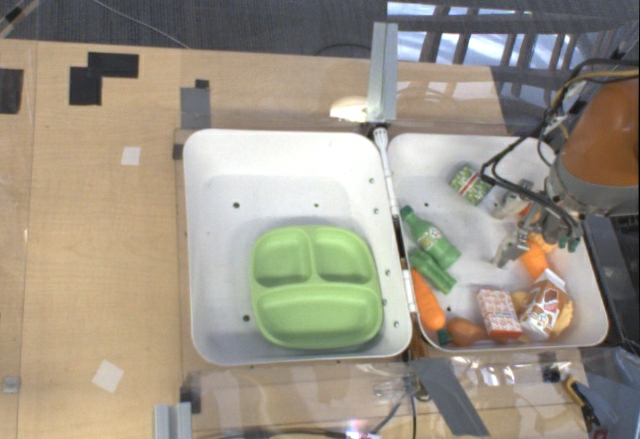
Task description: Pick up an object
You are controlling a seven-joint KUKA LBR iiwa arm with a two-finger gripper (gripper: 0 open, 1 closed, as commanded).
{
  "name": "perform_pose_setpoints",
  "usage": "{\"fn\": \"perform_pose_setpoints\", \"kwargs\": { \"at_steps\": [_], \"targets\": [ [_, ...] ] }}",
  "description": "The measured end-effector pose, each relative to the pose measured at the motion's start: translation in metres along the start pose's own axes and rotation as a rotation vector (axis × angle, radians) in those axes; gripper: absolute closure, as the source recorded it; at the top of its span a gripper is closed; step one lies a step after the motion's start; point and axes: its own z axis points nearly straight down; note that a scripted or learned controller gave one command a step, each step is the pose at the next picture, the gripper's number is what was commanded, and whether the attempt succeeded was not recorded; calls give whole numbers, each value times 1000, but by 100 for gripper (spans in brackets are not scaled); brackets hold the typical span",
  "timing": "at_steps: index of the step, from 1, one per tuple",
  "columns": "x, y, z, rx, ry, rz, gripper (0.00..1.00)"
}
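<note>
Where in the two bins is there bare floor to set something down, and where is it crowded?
Left bin: bare floor along the far wall and left side, around the green divided plate. Right bin: a bare patch at the far left corner, between the green bottle and small green packet. Crowded: its near edge, with the carrot and snack packs, and under the pincer.

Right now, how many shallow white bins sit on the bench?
2: the left shallow white bin holds a green divided plastic plate; the right shallow white bin holds toy food. None seem hidden.
</note>
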Motion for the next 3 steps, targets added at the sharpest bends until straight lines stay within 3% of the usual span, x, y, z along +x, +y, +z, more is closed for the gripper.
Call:
{"fn": "perform_pose_setpoints", "kwargs": {
  "at_steps": [1, 2, 3],
  "targets": [
    [-65, 66, 2, -1, 3, -99, 0],
    [27, 68, -1, -1, 1, -102, 0],
    [-39, 89, 0, 18, 66, 159, 0]
  ]
}}
